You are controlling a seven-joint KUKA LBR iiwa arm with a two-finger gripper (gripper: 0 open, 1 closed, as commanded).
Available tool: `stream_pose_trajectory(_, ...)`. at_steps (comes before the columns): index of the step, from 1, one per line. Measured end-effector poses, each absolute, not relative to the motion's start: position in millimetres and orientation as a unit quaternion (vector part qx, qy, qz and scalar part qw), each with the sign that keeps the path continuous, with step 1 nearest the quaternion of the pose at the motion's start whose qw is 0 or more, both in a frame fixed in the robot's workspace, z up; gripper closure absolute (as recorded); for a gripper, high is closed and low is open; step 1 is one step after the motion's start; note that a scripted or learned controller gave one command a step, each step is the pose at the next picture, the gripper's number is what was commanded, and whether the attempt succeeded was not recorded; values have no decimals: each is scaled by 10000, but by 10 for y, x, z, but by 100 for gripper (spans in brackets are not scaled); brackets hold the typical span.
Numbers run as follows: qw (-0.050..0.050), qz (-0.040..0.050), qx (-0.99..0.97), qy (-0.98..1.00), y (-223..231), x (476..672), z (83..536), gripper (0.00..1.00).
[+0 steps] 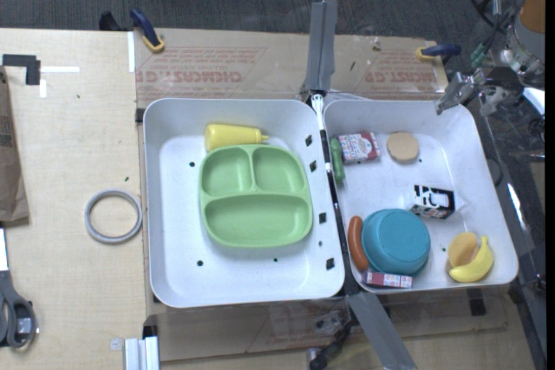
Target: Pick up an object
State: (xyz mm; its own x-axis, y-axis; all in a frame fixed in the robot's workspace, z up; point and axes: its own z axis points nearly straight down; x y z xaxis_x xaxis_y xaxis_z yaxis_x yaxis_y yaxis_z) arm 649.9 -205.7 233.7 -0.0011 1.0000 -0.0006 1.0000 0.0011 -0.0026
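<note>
My gripper (pixel 469 95) hangs over the far right corner of the right bin (pixel 486 160), open, with nothing between its fingers. Below it in that bin lie a tan round disc (pixel 402 147), a red-and-white packet (pixel 357 148), a green stick (pixel 336 162), a black-and-white carton (pixel 434 201), a blue bowl (pixel 396 241), a red sausage (pixel 356 241), a yellow banana (pixel 471 258) and a small red-and-white box (pixel 388 279). The left bin (pixel 165 212) holds a green divided plate (pixel 256 195) and a yellow bottle (pixel 232 135). The disc is the object nearest the gripper.
On the bench to the left lie a grey ring (pixel 113 215) and scissors (pixel 13 316). Blue clamps (pixel 147 30) (pixel 442 52) grip the cardboard behind the bins. A grey divider bar (pixel 322 48) runs between the bins. Cables hang at the far right.
</note>
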Motion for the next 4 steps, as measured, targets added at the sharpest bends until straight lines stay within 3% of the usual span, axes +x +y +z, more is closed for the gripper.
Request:
stream_pose_trajectory(2, -39, -17, -7385, -6742, -1394, 6612, 974, 0)
stream_pose_trajectory(4, -55, -18, -6245, -7810, -1415, 6617, 976, 0)
